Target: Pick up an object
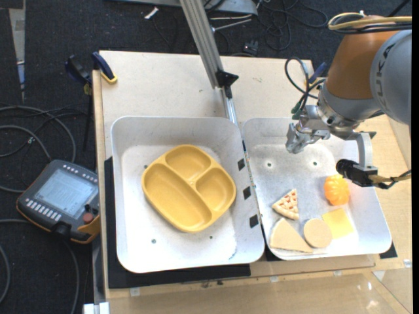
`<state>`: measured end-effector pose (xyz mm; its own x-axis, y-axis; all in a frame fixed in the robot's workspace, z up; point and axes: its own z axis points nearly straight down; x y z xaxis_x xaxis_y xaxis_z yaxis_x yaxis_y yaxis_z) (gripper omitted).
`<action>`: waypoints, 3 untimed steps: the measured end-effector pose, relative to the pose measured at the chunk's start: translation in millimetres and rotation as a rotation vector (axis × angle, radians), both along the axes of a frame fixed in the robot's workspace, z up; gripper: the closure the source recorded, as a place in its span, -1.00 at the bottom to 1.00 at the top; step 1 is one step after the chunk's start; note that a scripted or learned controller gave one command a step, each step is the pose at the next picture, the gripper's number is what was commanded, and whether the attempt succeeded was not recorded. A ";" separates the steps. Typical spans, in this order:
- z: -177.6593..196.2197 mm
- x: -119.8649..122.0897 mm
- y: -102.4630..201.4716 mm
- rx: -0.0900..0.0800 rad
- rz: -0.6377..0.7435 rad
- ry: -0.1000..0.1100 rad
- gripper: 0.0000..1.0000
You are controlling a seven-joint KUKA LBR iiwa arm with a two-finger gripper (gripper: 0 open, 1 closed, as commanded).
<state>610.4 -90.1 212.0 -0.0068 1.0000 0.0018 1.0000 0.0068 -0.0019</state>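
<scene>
Hovering over the far part of the right bin (262,131), the claw (298,139) hangs above bare white floor, and from this slant I can't tell how it is set, open or closed; nothing shows in its grip. All the pickable pieces sit toward the near side of that bin, clustered together: a pizza-slice toy (287,204), a pale wedge (287,237), a round tan disc (317,233), a yellow square slab (338,222), and an orange fruit (336,190) a bit farther back on the right. So the targets lie nearward from the claw, the orange one to its near right, the pizza slice almost straight toward the near edge. My read: the pizza slice and the orange fruit are the closest candidates, and the arm needs to travel nearward before it descends. Over in the left bin (124,175) rests a yellow divided plate (188,187), well apart from the claw.
</scene>
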 end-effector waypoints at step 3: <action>10.0 -50.6 161.2 0.000 0.001 0.001 1.00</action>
